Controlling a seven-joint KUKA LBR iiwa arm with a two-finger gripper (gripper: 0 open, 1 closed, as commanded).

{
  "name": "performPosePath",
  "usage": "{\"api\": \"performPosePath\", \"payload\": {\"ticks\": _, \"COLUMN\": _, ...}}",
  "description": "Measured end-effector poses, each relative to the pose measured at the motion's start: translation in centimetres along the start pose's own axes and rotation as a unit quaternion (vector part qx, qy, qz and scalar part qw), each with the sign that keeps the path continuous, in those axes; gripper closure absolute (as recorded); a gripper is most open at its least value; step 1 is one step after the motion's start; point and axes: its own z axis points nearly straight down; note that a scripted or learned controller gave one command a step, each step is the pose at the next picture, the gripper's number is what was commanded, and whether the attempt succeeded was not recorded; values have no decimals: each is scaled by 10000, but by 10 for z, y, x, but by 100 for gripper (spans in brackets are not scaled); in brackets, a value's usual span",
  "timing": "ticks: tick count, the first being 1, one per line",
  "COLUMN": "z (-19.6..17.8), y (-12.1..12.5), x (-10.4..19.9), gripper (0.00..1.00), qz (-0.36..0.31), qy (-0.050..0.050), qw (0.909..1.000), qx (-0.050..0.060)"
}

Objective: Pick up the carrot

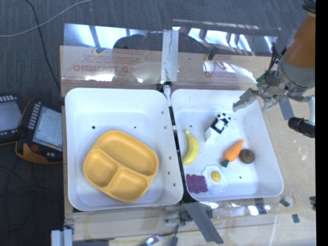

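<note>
Setup: two shallow white bins sit side by side on the counter (72, 55). The left bin (77, 137) carries a yellow divided plate (120, 164); the right bin (266, 152) carries the loose items, so judged from the layout, the right bin serves as the pick source w/ the plate as a likely drop-off. Contents of right bin: carrot (233, 151) lying flat, orange body angled up-right, green top pointing down-left; brown round item (247, 156) just beside the carrot on its right, touching or nearly so (cannot tell which); banana (191, 147) near the left wall; purple grapes (196, 183) and fried egg (214, 177) at the front; black-and-white block (220, 123) toward the middle-rear. The arm enters from the view's right, orange band visible above the wrist; gripper (256, 99) hangs over the rear-right corner of the right bin, raised above the floor of the bin, nothing visible between its fingers. Finger state: cannot tell from this angle, as the parts blur into the wrist hardware. Carrot position rel. to gripper: well apart, toward the front of the bin and slightly left of the gripper, w/ clear bin floor between them. Judgement: approach not yet begun; the brown item's closeness may obstruct a finger on that side
</note>
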Motion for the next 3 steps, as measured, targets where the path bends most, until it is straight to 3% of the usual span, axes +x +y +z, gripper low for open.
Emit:
{"api": "performPosePath", "payload": {"ticks": 1, "z": 136, "y": -34, "x": -19, "gripper": 0, "qz": 436, "qy": 59, "qw": 9990, "qx": -7}}
{"api": "performPosePath", "payload": {"ticks": 2, "z": 144, "y": -74, "x": -7, "gripper": 0, "qz": -99, "qy": -23, "qw": 9999, "qx": -103}}
{"api": "performPosePath", "payload": {"ticks": 3, "z": 135, "y": -73, "x": -7, "gripper": 100, "qz": -98, "qy": -20, "qw": 9999, "qx": -111}}
